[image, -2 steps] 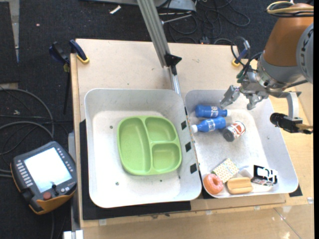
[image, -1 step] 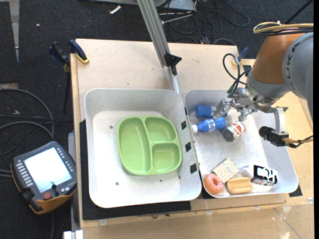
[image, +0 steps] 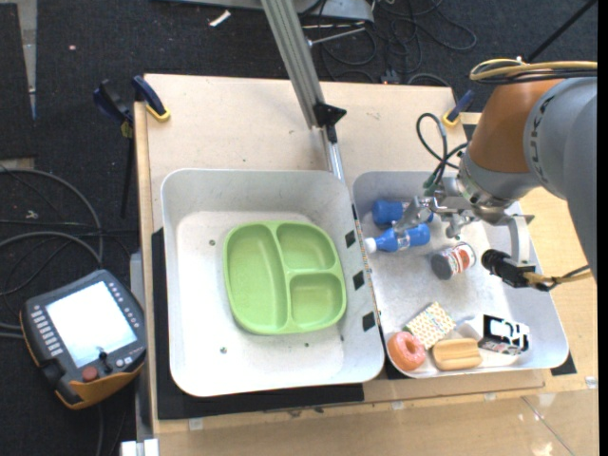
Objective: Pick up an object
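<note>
A teach pendant [image: 84,335] with a pale screen lies on the dark floor at the far left, off the bench. On the bench, the left bin [image: 190,350] carries a green divided plate [image: 285,276], lying flat near the middle, its three compartments facing up. A grey metal post [image: 294,50] slants down from the top of the view and ends at the seam between the two bins. The right bin [image: 546,340] holds everything else. Near its upper left sits a blue object [image: 387,211], and just below and right of it lies a blue and white bottle-like item [image: 397,240] on its side. The gripper [image: 439,213] hangs over this upper part of the bin, right beside those blue pieces; its metal parts overlap them in this slanted view, so I cannot tell whether the fingers are apart or together, or whether they touch anything. Just below the gripper a small grey and red can [image: 453,259] lies tipped on the bin floor. Along the bin's near edge sit a pink doughnut [image: 408,351], a speckled square sponge-like pad [image: 430,323], a tan bread roll [image: 457,353] and a small black and white box [image: 504,333]. The arm [image: 532,136], orange band above grey wrist, enters from the right.
</note>
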You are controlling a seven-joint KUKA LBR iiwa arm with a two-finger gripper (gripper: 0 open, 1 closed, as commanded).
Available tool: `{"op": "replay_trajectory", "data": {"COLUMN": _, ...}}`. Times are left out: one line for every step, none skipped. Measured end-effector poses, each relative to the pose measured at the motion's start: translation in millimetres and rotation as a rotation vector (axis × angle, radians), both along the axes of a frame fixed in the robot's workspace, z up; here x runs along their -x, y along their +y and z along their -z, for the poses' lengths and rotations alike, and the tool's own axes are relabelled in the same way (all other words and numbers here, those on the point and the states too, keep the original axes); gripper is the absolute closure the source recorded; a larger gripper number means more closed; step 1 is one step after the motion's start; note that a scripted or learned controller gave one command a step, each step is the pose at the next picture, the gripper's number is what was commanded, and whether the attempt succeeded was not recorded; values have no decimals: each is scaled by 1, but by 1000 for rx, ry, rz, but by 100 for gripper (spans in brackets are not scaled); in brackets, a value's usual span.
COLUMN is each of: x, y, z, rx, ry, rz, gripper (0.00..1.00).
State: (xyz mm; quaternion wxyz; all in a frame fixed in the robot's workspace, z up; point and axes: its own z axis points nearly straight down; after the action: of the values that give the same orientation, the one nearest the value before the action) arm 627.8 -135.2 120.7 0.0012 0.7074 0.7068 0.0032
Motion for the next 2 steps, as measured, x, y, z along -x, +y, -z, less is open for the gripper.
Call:
{"op": "replay_trajectory", "data": {"x": -2, "y": -1, "z": -14, "rx": 5, "ry": -8, "rz": -1, "gripper": 100}}
{"op": "replay_trajectory", "data": {"x": 1, "y": 1, "z": -59, "rx": 4, "ry": 1, "rz": -3, "gripper": 100}}
